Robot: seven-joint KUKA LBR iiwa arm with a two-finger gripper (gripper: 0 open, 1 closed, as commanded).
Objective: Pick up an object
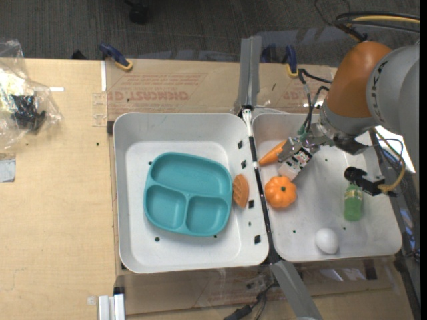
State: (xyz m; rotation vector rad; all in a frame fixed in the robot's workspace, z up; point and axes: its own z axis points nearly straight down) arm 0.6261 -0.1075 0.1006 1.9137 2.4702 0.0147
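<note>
The right bin (373,242) holds an orange carrot (271,155) at its left wall, an orange pumpkin-shaped toy (280,193), a green bottle (353,203) and a white egg (327,240). My gripper (294,159) reaches in from the right and hangs low just right of the carrot and above the pumpkin toy. Its fingers point down-left and nothing is seen between them. The left bin (130,179) holds a teal divided plate (187,194) with a small orange-brown piece (240,190) at the plate's right edge.
A metal divider (248,79) runs between the bins at the back. A clear plastic bag (20,105) with dark parts lies on the bench at far left. Cables (387,159) hang from the arm over the right bin's far side.
</note>
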